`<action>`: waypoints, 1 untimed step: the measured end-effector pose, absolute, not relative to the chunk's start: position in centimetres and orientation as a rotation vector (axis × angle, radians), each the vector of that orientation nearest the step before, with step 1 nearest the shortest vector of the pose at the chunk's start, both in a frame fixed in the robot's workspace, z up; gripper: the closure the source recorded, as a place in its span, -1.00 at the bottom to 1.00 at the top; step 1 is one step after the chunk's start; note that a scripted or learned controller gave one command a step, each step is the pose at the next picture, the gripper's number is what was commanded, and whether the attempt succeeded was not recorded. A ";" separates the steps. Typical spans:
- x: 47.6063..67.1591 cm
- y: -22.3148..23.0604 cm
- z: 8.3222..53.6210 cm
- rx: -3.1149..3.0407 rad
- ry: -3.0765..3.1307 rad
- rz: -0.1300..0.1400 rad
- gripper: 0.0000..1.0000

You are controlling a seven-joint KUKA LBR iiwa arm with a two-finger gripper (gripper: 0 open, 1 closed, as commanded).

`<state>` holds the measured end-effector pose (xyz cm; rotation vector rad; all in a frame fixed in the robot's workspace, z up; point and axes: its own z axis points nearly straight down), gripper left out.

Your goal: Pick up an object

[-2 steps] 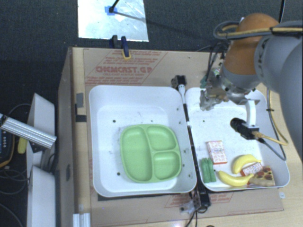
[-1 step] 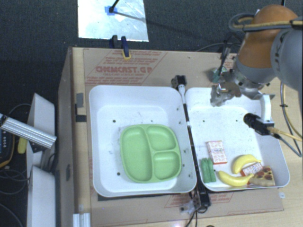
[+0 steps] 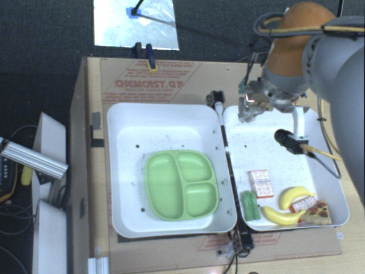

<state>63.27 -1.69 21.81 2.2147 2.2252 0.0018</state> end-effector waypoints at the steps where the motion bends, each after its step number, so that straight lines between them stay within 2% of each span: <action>1: 63.7 -4.8 23.4 2.217 2.222 0.002 1.00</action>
